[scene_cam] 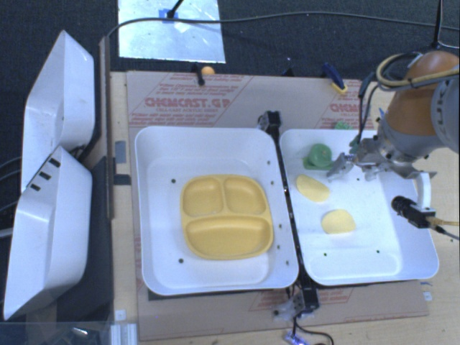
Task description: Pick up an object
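In the right bin [402, 264], two yellow pieces [313, 187], one green [317, 155]

The surface [237, 92] is a pale brown board with reddish lettering printed across it, set against a dark floor. Two shallow white bins rest on it side by side, their inner rims touching along the middle. The left bin [154, 192] is the larger-looking of the two; the right bin [410, 257] sits just beside it. Near the far edge of the surface lie a small orange ball [208, 70] and, further right, a blue and yellow clip [334, 77]. Black clamps [271, 120] sit where the bins meet.
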Available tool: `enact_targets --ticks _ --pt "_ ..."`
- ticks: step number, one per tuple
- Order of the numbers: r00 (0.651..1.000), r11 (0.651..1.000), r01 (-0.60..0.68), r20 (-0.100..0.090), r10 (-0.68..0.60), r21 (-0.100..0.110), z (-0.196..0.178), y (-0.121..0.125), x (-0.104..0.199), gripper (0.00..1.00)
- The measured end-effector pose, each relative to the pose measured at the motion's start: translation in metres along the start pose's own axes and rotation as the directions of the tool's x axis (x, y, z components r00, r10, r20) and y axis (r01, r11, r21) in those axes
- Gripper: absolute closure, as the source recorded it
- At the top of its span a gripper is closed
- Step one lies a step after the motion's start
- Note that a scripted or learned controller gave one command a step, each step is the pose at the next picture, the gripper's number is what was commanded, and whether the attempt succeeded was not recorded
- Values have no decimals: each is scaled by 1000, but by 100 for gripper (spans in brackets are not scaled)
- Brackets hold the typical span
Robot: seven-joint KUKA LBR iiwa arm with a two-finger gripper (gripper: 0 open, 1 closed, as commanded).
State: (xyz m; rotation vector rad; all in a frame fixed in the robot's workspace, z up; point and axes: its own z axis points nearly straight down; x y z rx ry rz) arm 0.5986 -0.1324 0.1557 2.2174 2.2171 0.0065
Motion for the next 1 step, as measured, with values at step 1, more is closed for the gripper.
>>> enact_targets --ticks 1 --pt "997 997 -79 -1 79 6 13 68 -1 0"
